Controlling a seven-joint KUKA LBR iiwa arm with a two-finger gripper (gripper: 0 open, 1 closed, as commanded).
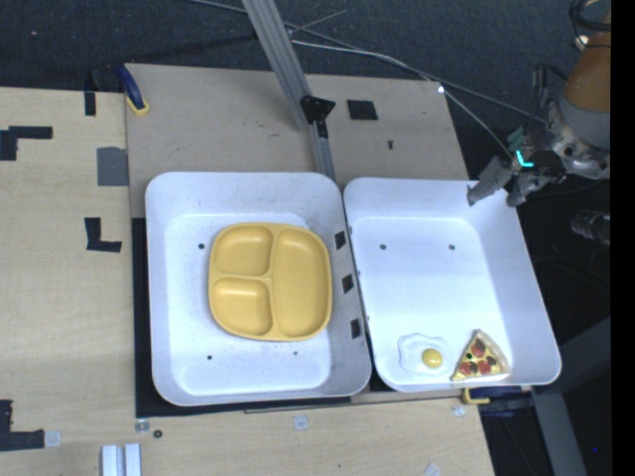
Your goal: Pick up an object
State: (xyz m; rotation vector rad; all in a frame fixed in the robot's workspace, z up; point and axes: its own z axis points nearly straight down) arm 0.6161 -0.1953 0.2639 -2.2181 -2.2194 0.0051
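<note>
- Step in hand: approach, by my judgement. Nothing is lifted yet; each thing lies flat in a bin.
- Gripper (501,188): mine, poised over the far right corner of the right bin (516,266), at its rim. Arm comes in from the right.
- Fingers (483,187): two dark prongs, slanting down and leftward, parted by a narrow gap. Nothing sits between them. They seem to hang above the rim, not touching it, though I cannot tell this for sure.
- Egg (422,355): a toy fried egg, white with a yellow yolk, flat on the floor of the right bin near its front wall. Well apart from me.
- Pizza (481,358): a toy slice, triangular, red-dotted, just beside the egg on its right, in the front right corner of the bin.
- Plate (270,282): yellow, three compartments, lying in the middle of the left bin (169,266). Farthest from me.
- Next move, as I judge it: travel toward the bin's front and settle over the egg or the pizza, these being nearest. Both are thin and lie flat, so I would need to come down close to the floor and close across an edge.
- Risk: the pizza lies close to the corner walls, leaving little room for one finger.
</note>
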